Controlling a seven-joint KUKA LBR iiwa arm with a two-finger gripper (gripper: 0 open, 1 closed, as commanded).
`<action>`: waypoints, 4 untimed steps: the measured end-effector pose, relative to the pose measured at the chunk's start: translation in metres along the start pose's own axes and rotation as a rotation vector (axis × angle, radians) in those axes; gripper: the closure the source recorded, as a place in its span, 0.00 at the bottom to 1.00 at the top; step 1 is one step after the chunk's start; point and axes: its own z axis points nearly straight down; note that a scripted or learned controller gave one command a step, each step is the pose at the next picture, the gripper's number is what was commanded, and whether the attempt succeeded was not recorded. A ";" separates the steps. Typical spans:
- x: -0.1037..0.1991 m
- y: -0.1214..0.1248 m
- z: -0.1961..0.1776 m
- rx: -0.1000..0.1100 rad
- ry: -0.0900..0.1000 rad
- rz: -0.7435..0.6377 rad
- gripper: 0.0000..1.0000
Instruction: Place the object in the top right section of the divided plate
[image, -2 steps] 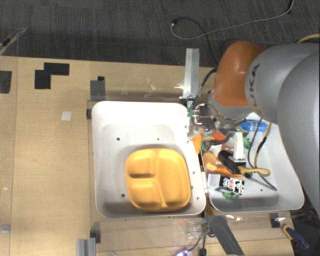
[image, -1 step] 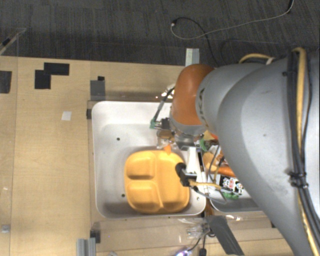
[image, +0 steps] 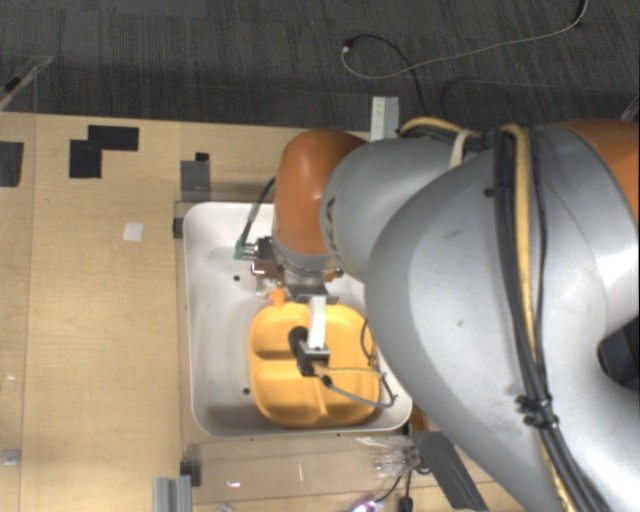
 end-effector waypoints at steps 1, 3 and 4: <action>0.037 -0.058 0.002 0.010 -0.001 0.149 1.00; 0.026 -0.076 0.004 0.017 0.002 -0.742 1.00; 0.012 -0.071 0.003 0.019 -0.008 -1.260 1.00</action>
